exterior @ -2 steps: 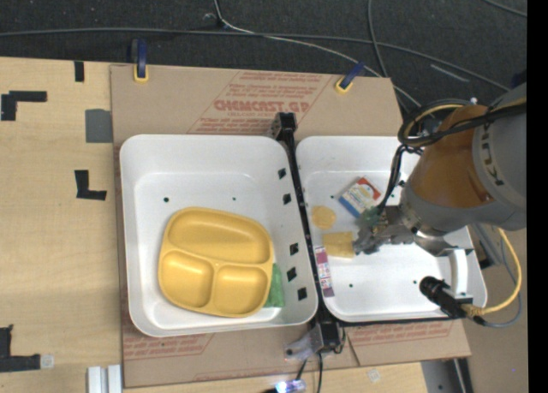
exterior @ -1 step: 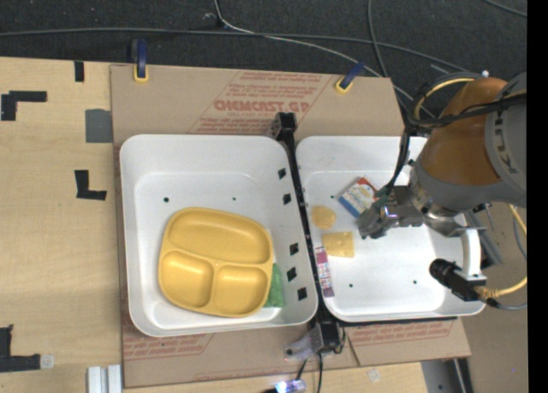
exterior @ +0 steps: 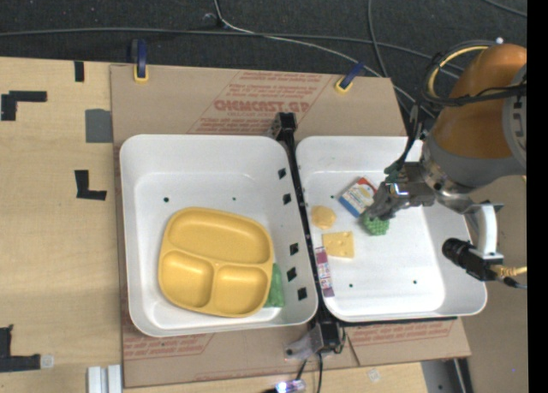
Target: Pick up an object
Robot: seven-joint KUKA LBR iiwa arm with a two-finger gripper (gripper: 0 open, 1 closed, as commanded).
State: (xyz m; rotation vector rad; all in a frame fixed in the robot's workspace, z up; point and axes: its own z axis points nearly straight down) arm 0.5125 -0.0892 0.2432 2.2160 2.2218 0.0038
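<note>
Beyond my two bins, toward twelve o'clock, the brown cardboard sheet point(exterior: 257, 104) under them carries red print. I can read the large word "CHEMCAST" there; the smaller lines around it are too fine to make out. Red print along its six o'clock edge is unreadable too.

Bench point(exterior: 51, 237), brown cardboard sheet point(exterior: 248, 100), two white bins point(exterior: 137, 160) side by side

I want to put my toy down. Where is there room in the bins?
Bare floor lies in the right bin below the cheese slice. It is crowded around the pincer, green toy and packet. The yellow tray takes up most of the left bin.
</note>
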